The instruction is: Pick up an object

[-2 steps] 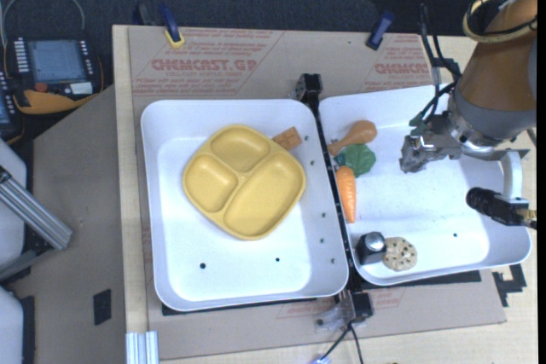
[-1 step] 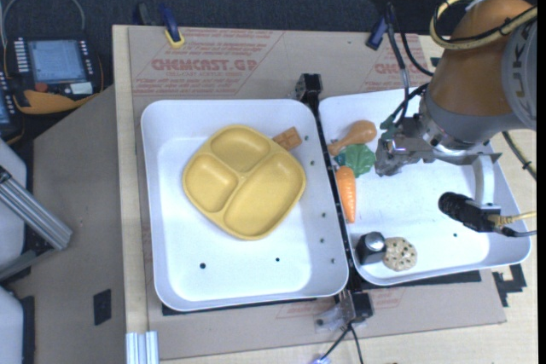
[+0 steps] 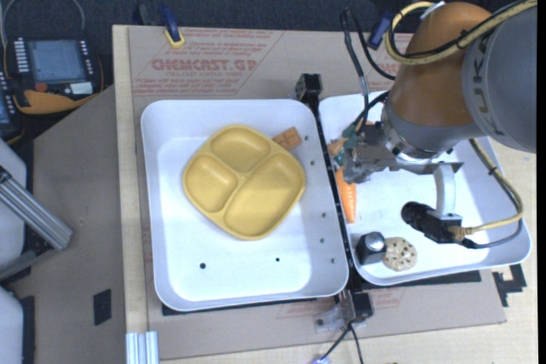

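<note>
- Looking down on the tabletop (image 3: 213,55), we find the small orange plastic carrot (image 3: 346,197) in the right shallow white bin (image 3: 503,183), tight against that bin's left wall.
- Its long axis runs nearly straight up and down in the view, the narrow tip pointing toward the near edge.
- The gripper (image 3: 358,156) hangs just above the carrot's upper end; we cannot tell how it is set.
- Near the carrot's tip sit a small grey and black round piece (image 3: 370,246) and a speckled tan cookie (image 3: 399,253), touching each other.
- The left shallow white bin (image 3: 171,251) holds a yellow three-compartment plastic plate (image 3: 245,181) with a small brown block (image 3: 287,138) at its upper right rim.
- Open white floor lies around the plate, mostly toward the near side.
</note>
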### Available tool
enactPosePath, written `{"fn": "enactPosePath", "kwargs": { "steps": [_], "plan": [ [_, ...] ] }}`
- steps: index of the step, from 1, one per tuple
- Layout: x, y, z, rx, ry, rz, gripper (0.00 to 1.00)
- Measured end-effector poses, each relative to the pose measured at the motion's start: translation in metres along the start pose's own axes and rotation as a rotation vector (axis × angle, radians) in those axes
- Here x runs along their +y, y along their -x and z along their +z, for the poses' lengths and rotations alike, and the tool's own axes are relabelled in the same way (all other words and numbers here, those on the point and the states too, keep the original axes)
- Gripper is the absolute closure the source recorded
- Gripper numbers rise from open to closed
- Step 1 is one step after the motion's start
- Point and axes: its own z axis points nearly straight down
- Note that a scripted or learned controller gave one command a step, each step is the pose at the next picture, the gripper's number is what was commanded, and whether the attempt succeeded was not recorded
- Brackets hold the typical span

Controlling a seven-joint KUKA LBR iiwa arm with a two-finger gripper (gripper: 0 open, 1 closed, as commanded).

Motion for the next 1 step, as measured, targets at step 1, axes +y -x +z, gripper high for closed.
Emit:
{"fn": "enactPosePath", "kwargs": {
  "steps": [1],
  "plan": [
    [-0.0061, -0.0463, -0.0005, -0.001, 0.001, 0.001, 1.0]
  ]
}}
